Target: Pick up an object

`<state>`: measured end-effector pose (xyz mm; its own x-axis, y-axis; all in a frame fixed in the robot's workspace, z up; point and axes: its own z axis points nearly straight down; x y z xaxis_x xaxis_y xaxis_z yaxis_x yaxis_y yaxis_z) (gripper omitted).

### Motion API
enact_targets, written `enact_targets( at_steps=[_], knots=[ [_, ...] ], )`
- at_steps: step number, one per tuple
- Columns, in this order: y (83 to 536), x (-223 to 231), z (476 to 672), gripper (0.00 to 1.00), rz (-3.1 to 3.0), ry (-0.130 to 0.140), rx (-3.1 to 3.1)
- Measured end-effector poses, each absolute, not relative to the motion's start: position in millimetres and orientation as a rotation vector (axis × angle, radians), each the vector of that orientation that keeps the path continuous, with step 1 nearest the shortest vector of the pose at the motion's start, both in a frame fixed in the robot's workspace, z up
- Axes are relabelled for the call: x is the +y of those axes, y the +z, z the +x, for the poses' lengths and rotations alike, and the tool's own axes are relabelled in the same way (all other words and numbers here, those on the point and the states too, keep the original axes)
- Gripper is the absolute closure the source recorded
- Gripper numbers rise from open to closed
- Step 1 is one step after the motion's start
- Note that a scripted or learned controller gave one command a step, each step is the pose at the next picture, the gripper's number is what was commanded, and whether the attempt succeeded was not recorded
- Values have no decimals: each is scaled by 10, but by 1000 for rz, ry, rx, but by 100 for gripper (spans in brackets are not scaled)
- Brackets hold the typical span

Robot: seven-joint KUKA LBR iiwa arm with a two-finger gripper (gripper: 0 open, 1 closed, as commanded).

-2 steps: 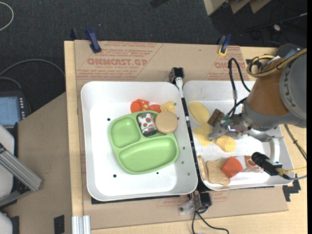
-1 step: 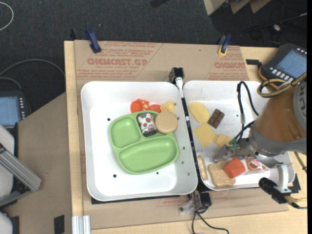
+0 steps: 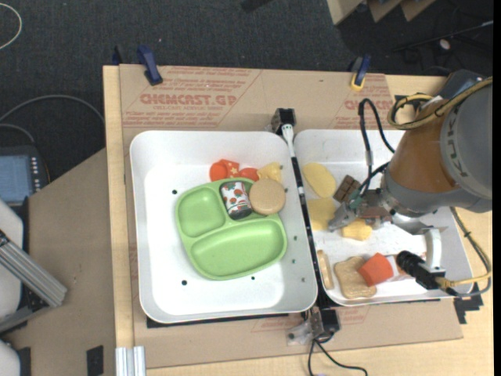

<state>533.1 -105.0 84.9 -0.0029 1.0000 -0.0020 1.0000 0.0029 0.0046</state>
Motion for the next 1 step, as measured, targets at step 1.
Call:
enact_targets(
  at_steps=[1],
  knots=[
    [950, -1057, 5314, 100, 2218, 2, 2218]
  ],
)
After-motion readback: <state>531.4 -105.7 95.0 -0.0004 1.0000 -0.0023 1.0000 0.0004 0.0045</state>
